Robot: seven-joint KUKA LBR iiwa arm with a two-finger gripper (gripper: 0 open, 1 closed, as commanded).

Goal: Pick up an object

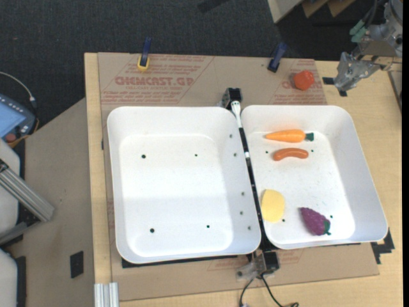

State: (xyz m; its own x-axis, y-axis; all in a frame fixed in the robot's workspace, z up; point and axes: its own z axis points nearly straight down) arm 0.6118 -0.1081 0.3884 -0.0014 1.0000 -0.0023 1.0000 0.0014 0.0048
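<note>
The gripper hangs off the bins; I cannot tell its opening. The carrot lies nearest below it, an easy target.

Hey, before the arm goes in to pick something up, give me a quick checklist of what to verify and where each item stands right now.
1. Objects to pick are present: ok. The right bin holds a carrot, sausage, yellow piece and purple grapes.
2. Objects spaced apart: mostly ok; carrot and sausage lie close together.
3. Gripper above a target: not ok; it sits beyond the bin's far right corner.
4. Fingers open: cannot tell.
5. Every object inside a bin: not ok; a red-orange object lies on the cardboard.
</note>
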